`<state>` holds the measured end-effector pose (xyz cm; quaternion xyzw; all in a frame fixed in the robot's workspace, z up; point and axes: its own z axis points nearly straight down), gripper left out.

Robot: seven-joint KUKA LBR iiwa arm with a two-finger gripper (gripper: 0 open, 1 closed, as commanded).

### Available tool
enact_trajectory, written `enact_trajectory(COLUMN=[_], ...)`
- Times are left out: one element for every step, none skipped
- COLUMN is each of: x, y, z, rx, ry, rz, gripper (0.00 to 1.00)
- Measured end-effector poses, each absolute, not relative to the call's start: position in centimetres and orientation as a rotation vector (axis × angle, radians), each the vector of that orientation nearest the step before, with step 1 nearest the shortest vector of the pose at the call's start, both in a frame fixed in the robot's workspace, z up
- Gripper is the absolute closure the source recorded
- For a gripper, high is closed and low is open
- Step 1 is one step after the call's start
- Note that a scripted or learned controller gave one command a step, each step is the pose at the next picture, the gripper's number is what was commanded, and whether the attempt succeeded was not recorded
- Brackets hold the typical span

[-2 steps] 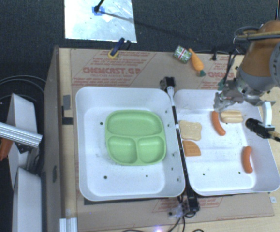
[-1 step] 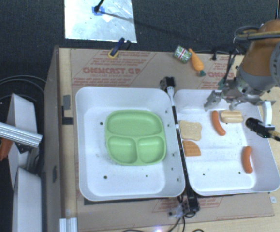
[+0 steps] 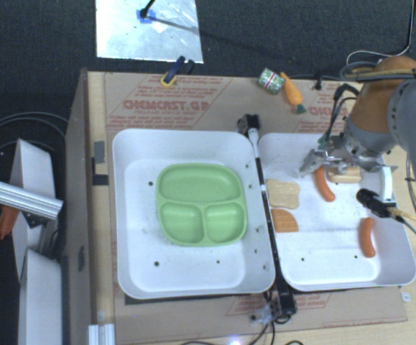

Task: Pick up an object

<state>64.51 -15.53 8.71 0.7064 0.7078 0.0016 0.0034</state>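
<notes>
The wrist hides the pincer (image 3: 335, 162) above a sausage (image 3: 325, 185), so its grip cannot be told.

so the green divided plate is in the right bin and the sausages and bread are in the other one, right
Not quite: the camera view shows the green divided plate in the left bin, not the right. The sausages and bread slices lie in the right bin, where the pincer hovers.
</notes>
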Motion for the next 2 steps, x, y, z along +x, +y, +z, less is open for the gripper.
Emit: enact_trajectory(x=[64.7,64.6], y=[-15.6,-9.0], z=[9.9,14.5], rx=[2.208,2.214], ry=[2.215,2.225], rz=[0.008,0.005], gripper=[1.00,1.00])
